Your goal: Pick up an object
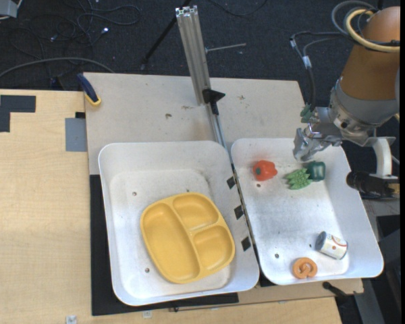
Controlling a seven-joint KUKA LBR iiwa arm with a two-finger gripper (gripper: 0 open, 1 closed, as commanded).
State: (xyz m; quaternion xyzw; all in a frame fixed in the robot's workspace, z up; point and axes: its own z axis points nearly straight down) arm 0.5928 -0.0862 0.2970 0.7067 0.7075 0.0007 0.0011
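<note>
Green toy (pixel 304 176) lies at the right bin's (pixel 364 262) far end, just beneath the gripper (pixel 308 146) — its grip state unclear; a descent slightly off could nudge it toward the tomato (pixel 263 170).

Two shallow white bins sit side by side. The left bin (pixel 115 181) holds a yellow divided plate (pixel 187 236). In the right bin (pixel 290 214) lie a red pepper toy (pixel 263 170), a green leafy toy (pixel 304 176), a white cylinder (pixel 331 245) and an orange ring (pixel 304 268). The gripper (pixel 306 149) hangs just above the green toy at the bin's far edge.
</note>
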